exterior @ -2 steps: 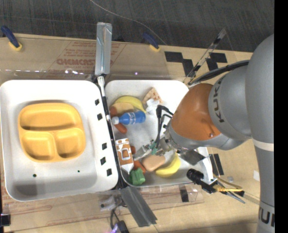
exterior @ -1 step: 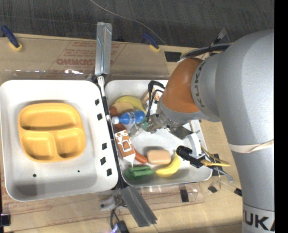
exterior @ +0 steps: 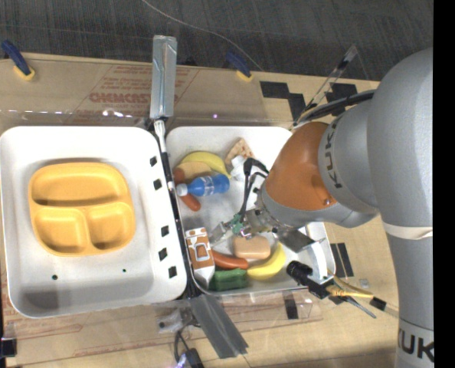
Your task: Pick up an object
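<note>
The tan sponge-like block lies in the right bin, at its near end, directly under the gripper; whether anything is gripped, I cannot tell. A banana curls just beside the block, a red sausage-shaped toy and green piece touching close by, so room looks tight. The left bin holds a yellow divided tray

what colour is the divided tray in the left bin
Yellow-orange; the divided tray shows clearly in the camera view.
</note>
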